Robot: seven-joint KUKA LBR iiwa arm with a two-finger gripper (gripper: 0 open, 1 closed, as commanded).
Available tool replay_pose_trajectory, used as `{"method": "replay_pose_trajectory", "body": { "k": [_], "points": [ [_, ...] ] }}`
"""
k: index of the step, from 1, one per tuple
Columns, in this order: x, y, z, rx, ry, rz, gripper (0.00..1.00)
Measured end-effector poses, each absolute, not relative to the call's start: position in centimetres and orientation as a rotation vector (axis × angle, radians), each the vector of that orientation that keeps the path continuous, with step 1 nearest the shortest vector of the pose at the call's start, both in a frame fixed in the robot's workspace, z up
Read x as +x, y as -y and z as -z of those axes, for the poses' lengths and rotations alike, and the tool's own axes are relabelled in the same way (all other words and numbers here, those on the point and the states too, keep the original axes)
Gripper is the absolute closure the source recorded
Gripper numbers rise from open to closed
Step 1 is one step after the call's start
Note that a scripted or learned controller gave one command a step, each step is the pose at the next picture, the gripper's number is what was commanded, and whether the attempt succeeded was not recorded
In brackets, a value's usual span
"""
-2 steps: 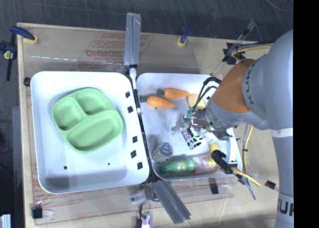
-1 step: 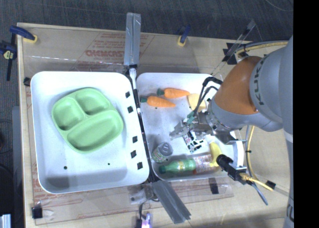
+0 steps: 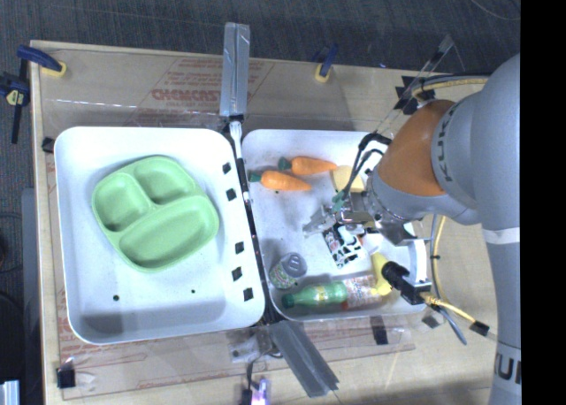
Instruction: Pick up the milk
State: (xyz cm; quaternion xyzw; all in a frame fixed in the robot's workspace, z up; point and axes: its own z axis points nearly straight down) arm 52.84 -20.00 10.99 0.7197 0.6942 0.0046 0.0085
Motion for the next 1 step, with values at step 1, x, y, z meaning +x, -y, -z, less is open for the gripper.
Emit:
{"method": "replay_pose_trajectory", "body": {
  "k": [1],
  "points": [
    [53.09, 20.19, -12.34, 2.24, -2.167, -0.017, 1.0]
  ]
}}
